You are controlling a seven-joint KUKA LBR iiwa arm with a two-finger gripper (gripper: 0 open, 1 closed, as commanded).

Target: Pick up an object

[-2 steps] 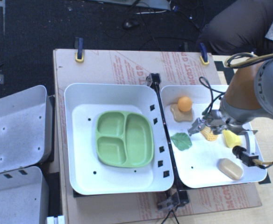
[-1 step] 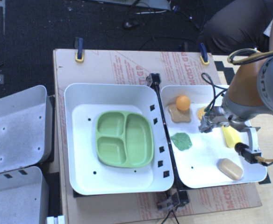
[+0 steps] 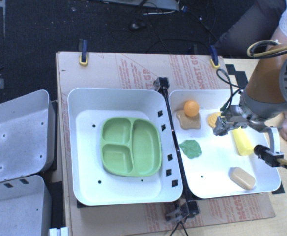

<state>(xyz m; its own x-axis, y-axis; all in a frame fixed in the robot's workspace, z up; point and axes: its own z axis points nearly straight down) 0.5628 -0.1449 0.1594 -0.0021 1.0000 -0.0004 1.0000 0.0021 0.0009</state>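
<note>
My gripper point(image 3: 220, 127) hangs low over the right bin point(image 3: 210, 183), near its back middle. Just left of it, partly hidden by it, lies a small yellow-orange piece point(image 3: 213, 118). An orange ball point(image 3: 191, 107) rests on a tan slab point(image 3: 189, 121) at the bin's back left. A green leafy piece point(image 3: 190, 148) lies near the left wall. Right beside the gripper is a yellow block point(image 3: 242, 141). A tan oval piece point(image 3: 243, 177) sits at the front right. Nothing in view is lifted off the bin floor.
The left bin point(image 3: 84, 132) holds a green divided plate point(image 3: 131, 146). The grey arm point(image 3: 266, 90) comes in from the right over the right bin's back corner. A black part point(image 3: 265, 154) with a cable juts over that bin's right edge.
</note>
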